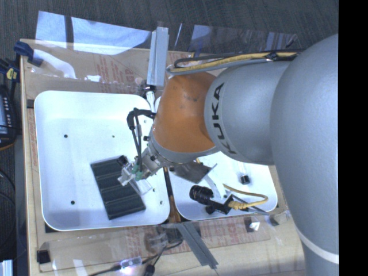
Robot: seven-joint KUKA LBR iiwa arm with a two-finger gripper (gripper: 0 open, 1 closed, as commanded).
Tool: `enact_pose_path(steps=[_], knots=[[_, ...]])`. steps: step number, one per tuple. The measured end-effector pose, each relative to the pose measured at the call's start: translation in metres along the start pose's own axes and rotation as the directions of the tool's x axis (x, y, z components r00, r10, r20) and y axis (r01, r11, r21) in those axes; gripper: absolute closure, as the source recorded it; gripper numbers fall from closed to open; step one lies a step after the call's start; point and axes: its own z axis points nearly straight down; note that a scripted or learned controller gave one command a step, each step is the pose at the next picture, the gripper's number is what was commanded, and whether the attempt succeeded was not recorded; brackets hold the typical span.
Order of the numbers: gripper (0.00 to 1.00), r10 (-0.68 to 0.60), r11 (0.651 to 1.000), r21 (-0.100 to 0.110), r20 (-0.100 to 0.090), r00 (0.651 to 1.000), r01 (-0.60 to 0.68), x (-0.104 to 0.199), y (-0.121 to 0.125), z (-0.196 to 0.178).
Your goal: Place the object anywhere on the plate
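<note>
On the wooden bench (69, 246), inside the left white bin (75, 131), the gripper (133, 176) overlaps the upper-right edge of a black ribbed slab (115, 190); whether it is spread or closed cannot be told.

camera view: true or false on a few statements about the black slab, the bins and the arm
1. The black ribbed slab lies in the left bin. True.
2. The slab sits in that bin's far corner. False: it lies toward the bin's near edge, closer to the right wall.
3. The pincer is at the slab's right edge. True.
4. The arm comes in from the view's left. False: it comes in from the right and passes over the right bin.
5. The slab lies square to the bin walls. False: it is turned at a slant.
</note>
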Motion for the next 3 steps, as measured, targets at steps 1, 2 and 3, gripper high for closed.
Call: enact_pose_path(steps=[1,2,3], knots=[[1.00,0.311,0.950,0.011,-0.001,0.950,-0.311,0.058,0.034,0.063],[1.00,0.432,0.902,0.005,-0.002,0.902,-0.432,-0.012,0.040,0.011],[1.00,0.616,0.788,0.007,0.001,0.788,-0.616,0.029,0.077,0.046]])
